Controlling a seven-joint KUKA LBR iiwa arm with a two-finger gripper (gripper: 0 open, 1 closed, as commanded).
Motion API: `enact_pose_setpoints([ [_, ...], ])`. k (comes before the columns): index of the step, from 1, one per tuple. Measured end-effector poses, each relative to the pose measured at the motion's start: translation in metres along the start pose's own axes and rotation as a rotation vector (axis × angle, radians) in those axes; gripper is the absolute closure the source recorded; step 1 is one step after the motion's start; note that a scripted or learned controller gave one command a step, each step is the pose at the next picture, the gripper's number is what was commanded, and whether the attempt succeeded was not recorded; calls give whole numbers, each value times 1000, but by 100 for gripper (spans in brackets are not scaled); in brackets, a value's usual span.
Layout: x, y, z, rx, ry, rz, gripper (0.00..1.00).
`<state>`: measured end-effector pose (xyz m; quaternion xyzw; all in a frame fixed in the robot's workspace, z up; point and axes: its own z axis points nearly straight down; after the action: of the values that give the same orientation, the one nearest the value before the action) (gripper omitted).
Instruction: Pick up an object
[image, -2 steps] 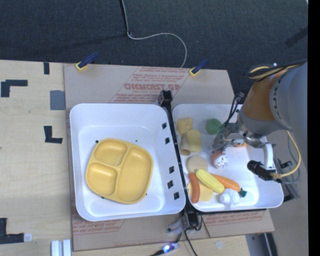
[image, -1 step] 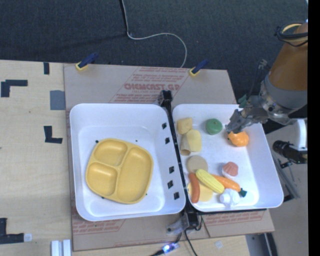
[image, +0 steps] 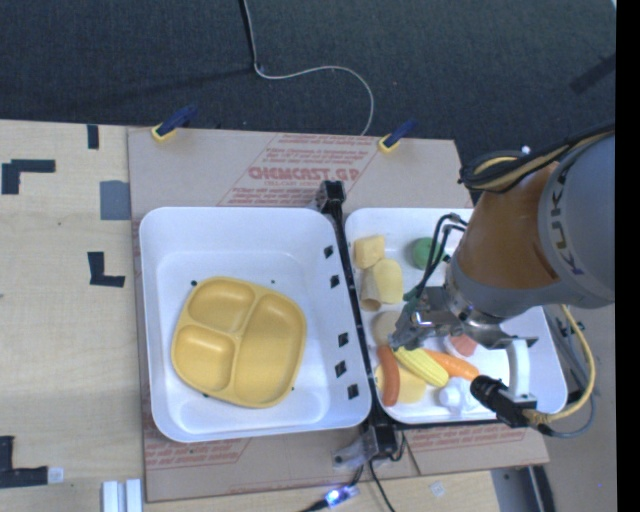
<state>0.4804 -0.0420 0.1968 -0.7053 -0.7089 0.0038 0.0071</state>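
Jaws: can't tell from my view, gripper (image: 415, 327) low in right bin (image: 556, 375). Corn (image: 421, 366) just below, long axis slanting toward bin's bottom-right corner.

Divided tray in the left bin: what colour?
Yellow tray, seen in the camera view.

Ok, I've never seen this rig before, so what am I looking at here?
One camera looks down at a slant on a bench with two white bins. The grey and orange shape at right is a robot arm; its gripper sits low over the right bin, among toy food: a corn cob, a carrot, a green piece and pale yellow pieces. Whether it grips anything can't be made out. The left bin holds a yellow divided tray.
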Motion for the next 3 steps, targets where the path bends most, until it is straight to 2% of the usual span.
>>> enact_pose_setpoints([
  [1, -4, 4, -14, -11, -4, 3, 100],
  [2, -4, 3, -23, -9, -4, 3, 100],
  [3, 51, 2, 16, -8, -3, -1, 100],
])
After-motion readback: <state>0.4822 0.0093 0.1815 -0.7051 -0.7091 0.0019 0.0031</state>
